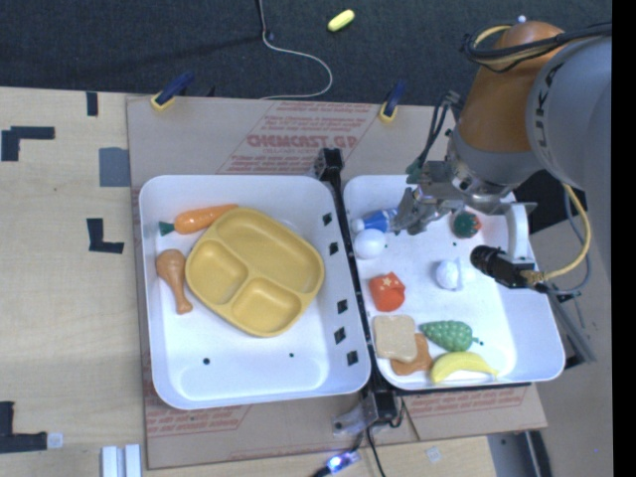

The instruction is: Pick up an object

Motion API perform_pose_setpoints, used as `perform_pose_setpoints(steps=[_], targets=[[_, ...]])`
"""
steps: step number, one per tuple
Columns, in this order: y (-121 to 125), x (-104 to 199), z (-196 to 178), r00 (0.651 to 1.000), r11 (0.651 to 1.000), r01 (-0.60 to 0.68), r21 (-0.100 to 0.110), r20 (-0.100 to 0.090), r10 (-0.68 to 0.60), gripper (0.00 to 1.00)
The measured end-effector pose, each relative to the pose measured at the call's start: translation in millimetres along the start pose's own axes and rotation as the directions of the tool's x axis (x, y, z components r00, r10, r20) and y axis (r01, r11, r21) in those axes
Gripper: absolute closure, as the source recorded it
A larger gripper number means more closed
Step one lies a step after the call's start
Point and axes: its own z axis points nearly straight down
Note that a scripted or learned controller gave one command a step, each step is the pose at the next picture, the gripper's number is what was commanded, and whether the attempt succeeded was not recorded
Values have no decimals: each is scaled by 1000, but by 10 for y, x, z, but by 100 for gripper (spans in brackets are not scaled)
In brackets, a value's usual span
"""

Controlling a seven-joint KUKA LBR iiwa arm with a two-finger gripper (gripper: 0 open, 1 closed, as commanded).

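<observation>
Cardboard sheet point(298, 137) under bins; clamps point(171, 88) at its edge.

One fixed camera looks down on me at a slant from above the bench point(60, 266), taking in both bins point(164, 366) whole; my arm point(527, 87) enters from its right.

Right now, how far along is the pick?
Nothing looks picked yet: the food toys lie in the right bin. The gripper hangs low over that bin's far left corner, near the white ball and blue item. Grasping and lifting remain.
</observation>
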Motion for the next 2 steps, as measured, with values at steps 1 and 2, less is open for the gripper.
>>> perform_pose_setpoints(steps=[1,2], targets=[[24,44,205,1000,1000,-2,4,2,2,100],[17,81,-9,1000,1000,0,0,0,0,100]])
